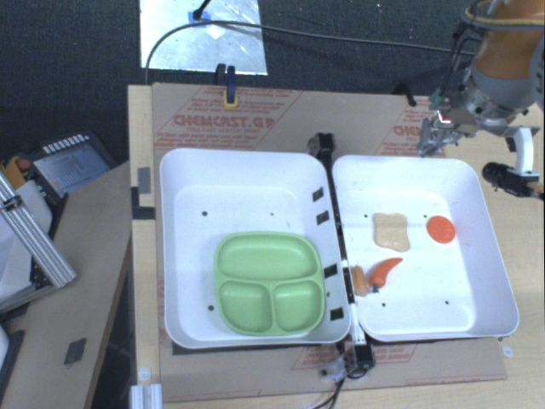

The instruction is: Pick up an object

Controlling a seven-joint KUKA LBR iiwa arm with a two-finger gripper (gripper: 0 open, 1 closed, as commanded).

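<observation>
Arm poised above the right bin (pixel 477 228), just past its far rim.

The gripper (pixel 436 136) carries nothing; its fingers look slightly parted, though blurred. In that bin lie 3 items: a tan slice (pixel 391 231), a red disc (pixel 440 228) beside it, and an orange pepper (pixel 383 271) below, long axis diagonal, tip pointing toward the disc.

Your arm (pixel 502 49) reached in from the upper right corner of the camera view, its orange band uppermost and the grey wrist below it. It slanted down and to the left. The gripper (pixel 436 136) hung at its lower end, pointing downward. It looked small and blurred, so you could not read how its jaws stood.
</observation>
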